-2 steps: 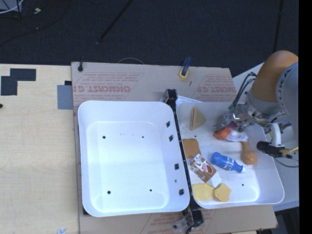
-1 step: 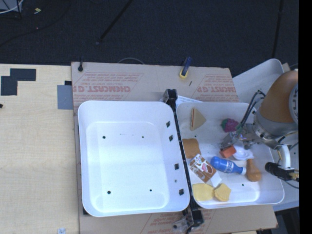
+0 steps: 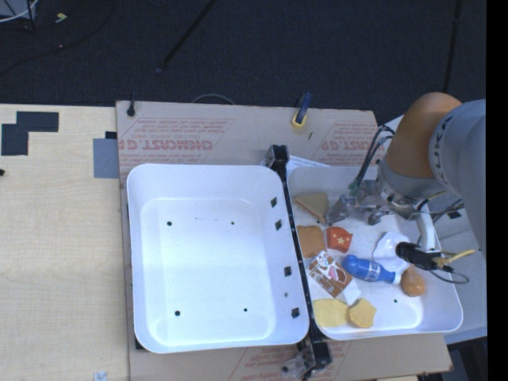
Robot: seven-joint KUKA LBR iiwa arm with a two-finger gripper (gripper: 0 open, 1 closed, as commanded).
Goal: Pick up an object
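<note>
Gripper [image 3: 347, 206] low over right bin [image 3: 444, 317], finger state cannot tell, red object [image 3: 339, 239] at its 6 o'clock, blue bottle [image 3: 367, 270] beyond, left bin [image 3: 151, 182] at 9 o'clock.

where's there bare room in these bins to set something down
The left bin offers its whole floor, bordered only by its own walls. In the right bin, a small bare patch lies by the near right corner, past the brown ball. Its left half is crowded: blue bottle, yellow pieces.
</note>
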